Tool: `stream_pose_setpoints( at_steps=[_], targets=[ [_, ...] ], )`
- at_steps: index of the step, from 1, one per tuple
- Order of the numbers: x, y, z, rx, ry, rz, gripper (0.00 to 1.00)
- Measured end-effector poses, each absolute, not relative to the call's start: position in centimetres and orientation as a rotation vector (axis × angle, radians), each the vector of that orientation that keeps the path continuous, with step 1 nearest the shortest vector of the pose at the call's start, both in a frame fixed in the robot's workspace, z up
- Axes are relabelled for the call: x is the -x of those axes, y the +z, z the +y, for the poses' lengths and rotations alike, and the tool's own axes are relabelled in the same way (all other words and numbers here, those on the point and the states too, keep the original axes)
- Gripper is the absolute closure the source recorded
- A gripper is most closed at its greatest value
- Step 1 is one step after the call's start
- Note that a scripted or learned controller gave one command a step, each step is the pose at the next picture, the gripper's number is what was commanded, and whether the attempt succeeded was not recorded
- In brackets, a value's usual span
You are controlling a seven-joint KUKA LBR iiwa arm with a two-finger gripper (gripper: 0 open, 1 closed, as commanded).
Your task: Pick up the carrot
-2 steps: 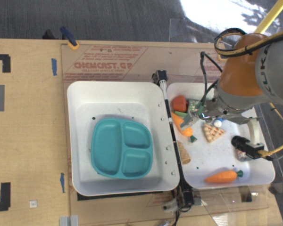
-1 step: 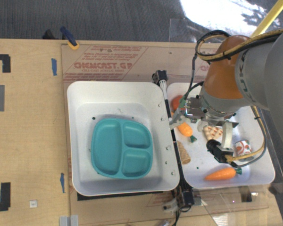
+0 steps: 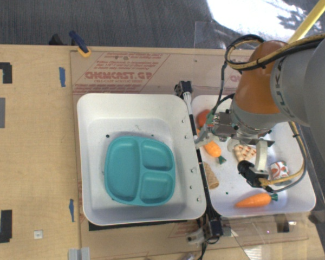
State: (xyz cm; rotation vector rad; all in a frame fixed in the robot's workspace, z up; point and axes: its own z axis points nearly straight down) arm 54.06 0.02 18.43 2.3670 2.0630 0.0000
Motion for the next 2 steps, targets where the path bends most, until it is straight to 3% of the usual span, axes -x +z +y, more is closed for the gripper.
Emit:
stream_pose_setpoints(
  at_steps=[2],
  targets=[
    [-54.06,18.43,0.02,-2.367,0.0,2.063,0.0]
  ],
)
